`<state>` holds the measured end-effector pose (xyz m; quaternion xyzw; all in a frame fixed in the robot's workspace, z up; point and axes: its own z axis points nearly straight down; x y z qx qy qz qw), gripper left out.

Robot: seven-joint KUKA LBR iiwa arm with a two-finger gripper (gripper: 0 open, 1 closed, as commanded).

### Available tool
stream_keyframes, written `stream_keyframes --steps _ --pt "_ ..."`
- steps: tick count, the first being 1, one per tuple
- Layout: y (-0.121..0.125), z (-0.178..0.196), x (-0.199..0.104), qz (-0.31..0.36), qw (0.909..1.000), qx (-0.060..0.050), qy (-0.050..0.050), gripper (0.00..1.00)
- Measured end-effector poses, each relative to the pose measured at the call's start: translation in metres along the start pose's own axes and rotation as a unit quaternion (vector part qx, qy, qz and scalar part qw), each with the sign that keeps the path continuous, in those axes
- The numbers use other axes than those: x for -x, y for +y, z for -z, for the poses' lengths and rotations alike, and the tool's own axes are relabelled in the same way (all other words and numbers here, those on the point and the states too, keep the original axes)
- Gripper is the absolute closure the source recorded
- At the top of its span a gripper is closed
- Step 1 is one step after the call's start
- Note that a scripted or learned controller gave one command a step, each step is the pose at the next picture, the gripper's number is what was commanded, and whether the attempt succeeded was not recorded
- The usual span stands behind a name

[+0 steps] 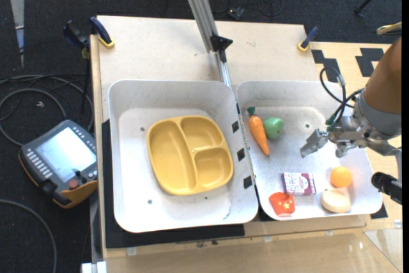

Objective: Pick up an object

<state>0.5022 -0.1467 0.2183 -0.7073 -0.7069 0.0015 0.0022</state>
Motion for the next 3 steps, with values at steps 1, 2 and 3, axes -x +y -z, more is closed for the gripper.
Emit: stream_keyframes --steps 1,2,3 --pt "0.008 -0.047 -0.003 0.0 1.0 0.0 0.0 0.0" --pt "0.007 -0.105 -0.014 0.0 1.0 -0.001 0.001 0.0" --pt "0.009 -0.092 -0.013 0.0 1.0 0.003 -0.001 1.0"
